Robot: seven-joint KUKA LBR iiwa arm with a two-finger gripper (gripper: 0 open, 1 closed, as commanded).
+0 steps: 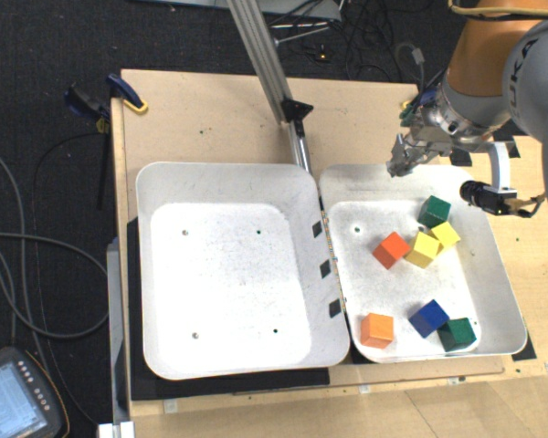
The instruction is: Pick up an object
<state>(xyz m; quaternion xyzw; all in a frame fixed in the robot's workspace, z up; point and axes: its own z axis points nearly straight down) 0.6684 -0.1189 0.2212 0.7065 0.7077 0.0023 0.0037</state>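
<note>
Seven blocks wait below my gripper.
Nothing is held; finger spread I cannot tell. Nearest, the green block lies just below-right, inside the right bin.

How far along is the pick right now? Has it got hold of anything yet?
Nothing looks picked yet. The gripper is above the back rim of the right bin, with no block seen between its fingers. All seven blocks lie on the bin floor: green block, two yellow blocks, red-orange block, orange block, blue block and dark green block. Left: descend, grasp, lift.
</note>
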